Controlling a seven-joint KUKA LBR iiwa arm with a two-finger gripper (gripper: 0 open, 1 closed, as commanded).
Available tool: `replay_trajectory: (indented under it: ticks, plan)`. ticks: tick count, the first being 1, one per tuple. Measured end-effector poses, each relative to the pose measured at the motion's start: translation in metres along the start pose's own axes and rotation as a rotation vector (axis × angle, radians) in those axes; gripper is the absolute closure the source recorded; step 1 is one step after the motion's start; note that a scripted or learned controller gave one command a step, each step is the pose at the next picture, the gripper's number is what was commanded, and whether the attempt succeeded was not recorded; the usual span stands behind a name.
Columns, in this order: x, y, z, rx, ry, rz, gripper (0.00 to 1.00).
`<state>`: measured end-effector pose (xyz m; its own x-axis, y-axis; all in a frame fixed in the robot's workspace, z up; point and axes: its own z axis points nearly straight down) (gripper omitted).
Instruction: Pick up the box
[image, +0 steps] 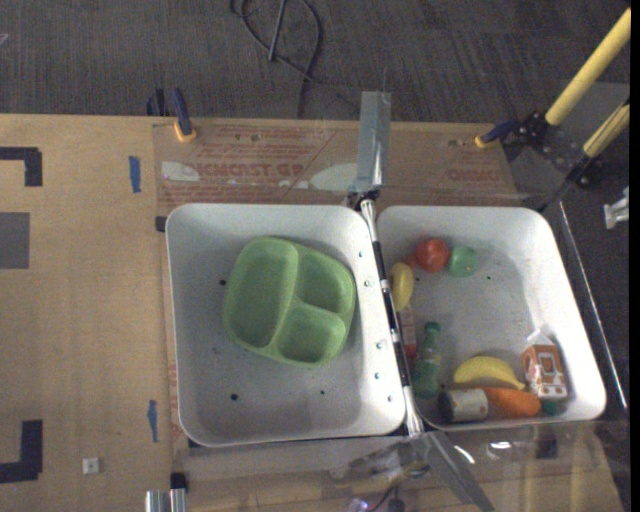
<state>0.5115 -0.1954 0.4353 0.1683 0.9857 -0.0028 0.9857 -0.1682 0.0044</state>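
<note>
Sitting in right bin (520, 225) corner (near carrot (514, 402)): box (544, 370).

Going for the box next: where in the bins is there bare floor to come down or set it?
Right bin: bare middle between apple and banana. Left bin: strips around the plate. Crowded: near edge, where box, carrot, can and bottle cluster.

Two bins (190, 300), one plate (290, 300), two bananas (487, 371).
</note>
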Motion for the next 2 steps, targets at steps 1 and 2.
replay_trajectory:
  ticks: [1, 2]
  plan:
    - [0.012, -0.034, 0.035, 0.005, 0.002, 0.025, 0.00]
    - [0.012, -0.033, 0.025, 0.002, 0.000, 0.022, 1.00]
